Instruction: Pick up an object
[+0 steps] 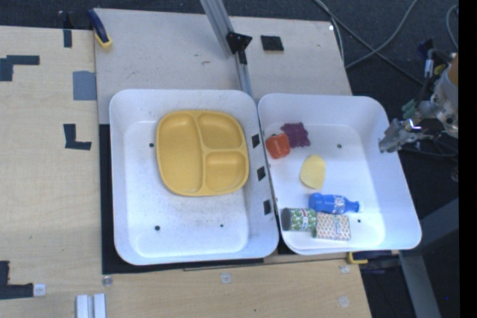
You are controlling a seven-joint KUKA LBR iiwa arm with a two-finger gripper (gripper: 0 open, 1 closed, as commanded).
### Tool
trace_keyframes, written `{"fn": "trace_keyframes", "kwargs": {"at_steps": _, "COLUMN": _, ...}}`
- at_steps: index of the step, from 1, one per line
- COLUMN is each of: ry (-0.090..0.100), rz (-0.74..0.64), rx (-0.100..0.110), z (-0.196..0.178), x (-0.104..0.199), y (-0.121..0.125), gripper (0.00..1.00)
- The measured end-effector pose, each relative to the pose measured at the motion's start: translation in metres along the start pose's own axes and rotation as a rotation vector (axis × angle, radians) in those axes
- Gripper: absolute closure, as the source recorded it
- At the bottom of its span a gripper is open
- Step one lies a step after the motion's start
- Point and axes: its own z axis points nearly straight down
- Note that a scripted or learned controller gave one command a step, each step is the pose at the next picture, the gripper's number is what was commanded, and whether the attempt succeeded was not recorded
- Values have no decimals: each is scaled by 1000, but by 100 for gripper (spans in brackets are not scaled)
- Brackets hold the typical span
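Camera view: gripper (393, 136) is hovering at 3 o'clock over the right bin's (373, 112) rim, can't tell its state, nothing visibly held. Bin is holding orange piece (277, 146), purple piece (296, 134), yellow piece (313, 172), blue bottle (333, 203). Yellow tray (202, 152) is sitting in left bin (134, 182).

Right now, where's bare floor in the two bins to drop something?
Left bin: wide free strip along the near wall, below the yellow plate, plus a narrower one on the plate's left. Right bin: free along the right wall, beside the tool, and near the far wall. Crowded: its left half, with the orange piece, purple piece, lemon, bottle, carton.
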Motion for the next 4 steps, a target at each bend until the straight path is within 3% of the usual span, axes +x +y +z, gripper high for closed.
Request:
{"fn": "trace_keyframes", "kwargs": {"at_steps": 2, "ry": 3, "rz": -5, "rx": 6, "z": 17, "x": 119, "y": -1, "gripper": 100}}
{"fn": "trace_keyframes", "kwargs": {"at_steps": 4, "ry": 2, "rz": -5, "rx": 5, "z": 17, "x": 216, "y": 9, "gripper": 100}}
